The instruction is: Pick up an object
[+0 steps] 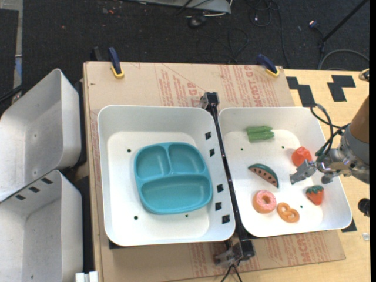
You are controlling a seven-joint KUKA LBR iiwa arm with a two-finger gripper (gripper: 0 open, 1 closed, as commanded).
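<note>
In the right bin [337, 216] lie a green vegetable [259, 134], a red piece [301, 155], a watermelon slice [262, 174], a pink donut [264, 201], an orange pretzel [288, 212] and a strawberry [315, 195]. My gripper [314, 174] hangs over the bin's right side, between the red piece and the strawberry. Its fingers stand open with nothing between them. One finger [302, 173] points left toward the watermelon slice.
A teal divided plate [173, 177] rests in the left bin [111, 216]. Two more white bins [35, 145] stand off the bench to the left. Blue and yellow clamps [116, 63] hold the board's far edge. Cables run along the arm at the right.
</note>
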